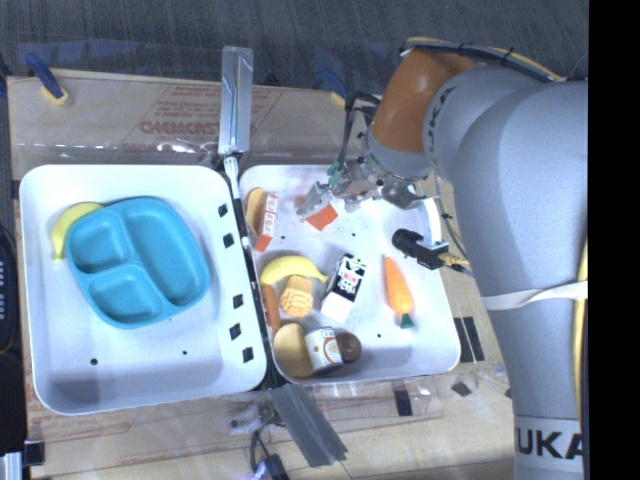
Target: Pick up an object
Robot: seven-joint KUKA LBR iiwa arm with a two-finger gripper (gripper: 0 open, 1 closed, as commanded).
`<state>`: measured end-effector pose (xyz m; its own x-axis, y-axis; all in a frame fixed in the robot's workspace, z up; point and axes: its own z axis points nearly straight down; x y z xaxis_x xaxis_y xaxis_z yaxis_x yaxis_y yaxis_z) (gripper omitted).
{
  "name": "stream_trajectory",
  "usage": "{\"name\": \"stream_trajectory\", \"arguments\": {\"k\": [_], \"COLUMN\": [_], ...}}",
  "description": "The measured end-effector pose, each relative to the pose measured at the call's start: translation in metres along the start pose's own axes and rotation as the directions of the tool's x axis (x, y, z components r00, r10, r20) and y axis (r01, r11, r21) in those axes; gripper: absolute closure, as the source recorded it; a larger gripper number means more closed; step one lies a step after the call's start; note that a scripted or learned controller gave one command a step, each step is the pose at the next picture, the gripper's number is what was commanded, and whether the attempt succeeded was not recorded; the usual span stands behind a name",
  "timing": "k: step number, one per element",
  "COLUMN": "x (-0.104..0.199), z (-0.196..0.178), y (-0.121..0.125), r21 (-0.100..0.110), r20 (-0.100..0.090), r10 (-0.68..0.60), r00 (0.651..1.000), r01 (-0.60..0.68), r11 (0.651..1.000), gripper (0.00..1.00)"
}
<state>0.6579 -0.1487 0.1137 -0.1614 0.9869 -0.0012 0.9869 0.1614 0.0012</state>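
Brown board covers the surface [120, 108] under two white bins. Over the right bin [440, 343] leans the grey arm [500, 158], its pincer [335, 190] low at the far side; its state cannot be told. A blue divided tray [140, 258] fills the left bin [50, 368]. Right-bin toys: banana [285, 266], carrot [398, 288], milk carton [343, 286], small orange piece [320, 219] just beside the pincer.

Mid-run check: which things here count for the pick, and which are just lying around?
In play, right bin: gripper poised over a small orange piece; also a carrot, banana, corn cob, milk carton.

Lying about, left bin: blue divided tray, with a yellow piece at its edge.
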Motion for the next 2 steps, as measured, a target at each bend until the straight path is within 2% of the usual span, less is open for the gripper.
{"name": "stream_trajectory", "arguments": {"k": [1,2], "x": [0.001,0.063], "z": [-0.011,-0.08], "y": [0.001,0.01], "r21": [-0.001,0.0], "r20": [0.001,-0.002], "r10": [-0.004,0.281], "r00": [1.0,0.96], "r01": [0.004,-0.281], "r11": [1.0,0.96], "gripper": [1.0,1.0]}}
